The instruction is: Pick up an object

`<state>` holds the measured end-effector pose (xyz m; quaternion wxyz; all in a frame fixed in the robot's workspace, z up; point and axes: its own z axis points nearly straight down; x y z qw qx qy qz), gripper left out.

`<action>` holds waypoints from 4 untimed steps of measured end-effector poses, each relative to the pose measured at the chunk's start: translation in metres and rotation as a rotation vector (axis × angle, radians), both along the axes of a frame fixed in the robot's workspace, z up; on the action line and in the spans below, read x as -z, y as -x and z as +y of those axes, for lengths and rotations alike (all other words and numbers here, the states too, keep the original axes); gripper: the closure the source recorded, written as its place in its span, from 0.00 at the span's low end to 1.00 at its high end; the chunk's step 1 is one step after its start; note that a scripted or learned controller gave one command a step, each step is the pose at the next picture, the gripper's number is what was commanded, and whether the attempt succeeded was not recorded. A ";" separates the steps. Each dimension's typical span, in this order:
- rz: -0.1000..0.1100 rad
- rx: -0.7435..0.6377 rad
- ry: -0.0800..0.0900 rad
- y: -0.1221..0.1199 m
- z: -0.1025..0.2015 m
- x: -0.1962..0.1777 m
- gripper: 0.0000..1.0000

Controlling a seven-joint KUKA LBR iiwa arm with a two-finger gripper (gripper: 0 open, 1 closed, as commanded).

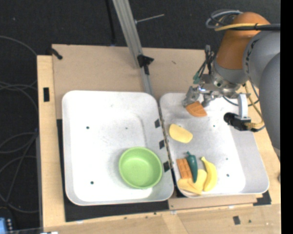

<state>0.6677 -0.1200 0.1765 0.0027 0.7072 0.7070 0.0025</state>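
My gripper (197, 100) hovers over the far end of the right bin (244, 152), with an orange wedge-shaped piece (197, 110) between its fingers, lifted a little off the bin floor. A pale yellow piece (180, 133) lies near the bin's left wall. At the bin's front left lie an orange block (184, 168), a green pepper (192, 165), a banana (209, 173) and a yellow piece (188, 186), packed close together. A green bowl (140, 167) sits in the left bin (88, 145) toward its front right.
A slanted metal pole (130, 33) comes down to the bench behind the gap between the bins. A black connector with cable (236, 121) hangs from the arm over the right bin's far right side.
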 end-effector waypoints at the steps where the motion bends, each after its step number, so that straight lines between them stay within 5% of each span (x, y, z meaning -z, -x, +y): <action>1: 0.000 -0.004 -0.001 -0.005 0.005 -0.047 1.00; 2: 0.003 -0.006 -0.002 -0.006 0.005 -0.067 1.00; 4: 0.009 -0.006 -0.001 0.013 0.110 -0.063 1.00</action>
